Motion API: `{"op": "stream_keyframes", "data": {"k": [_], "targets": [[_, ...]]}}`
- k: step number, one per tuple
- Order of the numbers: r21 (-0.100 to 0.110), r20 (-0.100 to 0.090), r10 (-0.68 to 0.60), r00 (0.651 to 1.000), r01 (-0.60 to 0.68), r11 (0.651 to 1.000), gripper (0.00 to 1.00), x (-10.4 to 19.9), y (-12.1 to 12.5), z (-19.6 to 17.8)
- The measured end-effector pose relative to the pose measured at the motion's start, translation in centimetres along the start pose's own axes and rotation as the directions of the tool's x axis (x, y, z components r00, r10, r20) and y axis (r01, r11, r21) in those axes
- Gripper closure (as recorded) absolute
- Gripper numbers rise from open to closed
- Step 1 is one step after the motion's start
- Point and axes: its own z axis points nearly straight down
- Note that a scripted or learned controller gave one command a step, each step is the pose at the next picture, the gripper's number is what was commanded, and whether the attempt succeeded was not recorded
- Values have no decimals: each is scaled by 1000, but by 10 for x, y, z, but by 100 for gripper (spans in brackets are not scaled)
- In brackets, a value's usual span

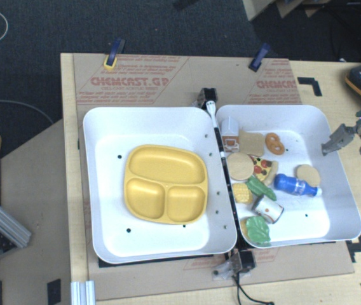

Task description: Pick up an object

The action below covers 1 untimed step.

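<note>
Two bins sit side by side on the bench (pixel 72 170), their inner walls touching along the middle. The left bin (pixel 98 234) holds a divided tray (pixel 165 183) near its centre. The right bin (pixel 339 196) holds a cluster toward its left wall: a small carton (pixel 230 136) at the back, a flat slab (pixel 252 142) just right of it, and a pretzel (pixel 274 143) right of that. In front lie a round disc (pixel 238 166), a pizza slice (pixel 264 167), a bottle (pixel 295 185) on its side and a cookie (pixel 307 174) behind the bottle. A can (pixel 269 211) and a leafy piece (pixel 257 231) lie near the front wall. The gripper (pixel 351 136) hangs at the right bin's right rim.
</note>
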Motion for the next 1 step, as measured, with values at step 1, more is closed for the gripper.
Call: {"op": "stream_keyframes", "data": {"k": [1], "targets": [[-10, 3, -3, 1000, 3, 1000, 0, 0, 2, -5]]}}
